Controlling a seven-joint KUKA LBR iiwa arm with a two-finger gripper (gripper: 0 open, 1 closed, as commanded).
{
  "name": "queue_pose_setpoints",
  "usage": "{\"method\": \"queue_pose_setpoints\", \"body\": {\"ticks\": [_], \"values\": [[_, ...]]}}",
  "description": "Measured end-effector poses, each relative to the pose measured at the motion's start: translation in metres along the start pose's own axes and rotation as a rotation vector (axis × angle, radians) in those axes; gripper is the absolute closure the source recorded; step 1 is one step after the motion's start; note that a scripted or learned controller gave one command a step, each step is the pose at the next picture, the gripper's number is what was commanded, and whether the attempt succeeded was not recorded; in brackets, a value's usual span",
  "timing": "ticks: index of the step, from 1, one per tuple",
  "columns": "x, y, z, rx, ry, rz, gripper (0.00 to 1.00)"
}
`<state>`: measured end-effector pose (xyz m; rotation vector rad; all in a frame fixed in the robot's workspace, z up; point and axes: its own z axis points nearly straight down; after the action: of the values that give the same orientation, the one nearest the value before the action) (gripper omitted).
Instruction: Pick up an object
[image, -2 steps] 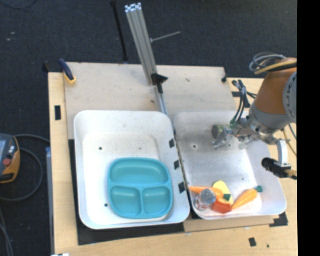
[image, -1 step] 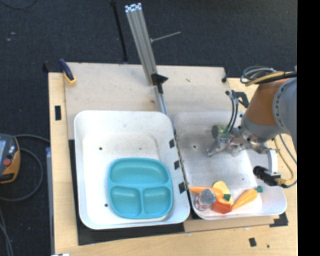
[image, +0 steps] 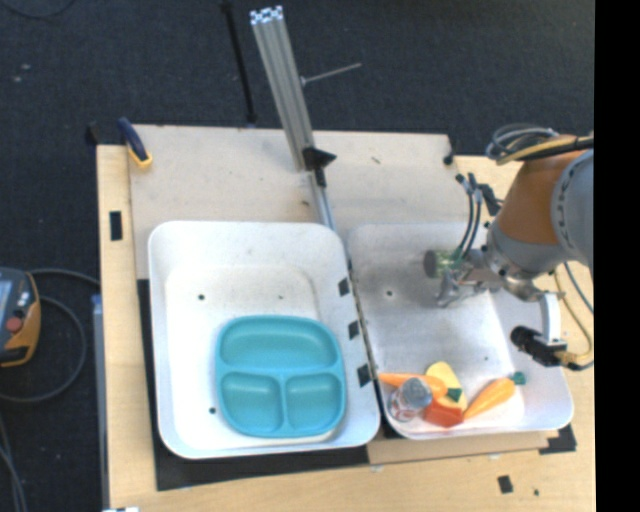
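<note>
A small heap of toy food lies at the near edge of the right bin (image: 400, 260): an orange carrot (image: 491, 397), a yellow piece (image: 443, 379), a red piece (image: 446, 416) and a round greyish item (image: 411, 397). My gripper (image: 447, 290) hangs over the middle of the right bin, well behind the heap and apart from it. Nothing shows beneath it but bare bin floor.
The left bin (image: 190, 270) holds a light blue divided tray (image: 281, 376) at its near right. A slanted metal post (image: 288, 95) rises behind the bins. The arm's orange band (image: 530, 205) and cables hang over the right bin's far right side.
</note>
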<state>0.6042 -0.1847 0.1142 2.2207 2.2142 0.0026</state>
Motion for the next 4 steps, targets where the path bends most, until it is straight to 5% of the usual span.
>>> {"method": "queue_pose_setpoints", "body": {"ticks": [3,4], "values": [[-0.015,0.001,-0.173,-0.004,0.0,-0.006,1.0],[-0.016,0.002,-0.176,0.002,0.001,-0.007,1.0]]}}
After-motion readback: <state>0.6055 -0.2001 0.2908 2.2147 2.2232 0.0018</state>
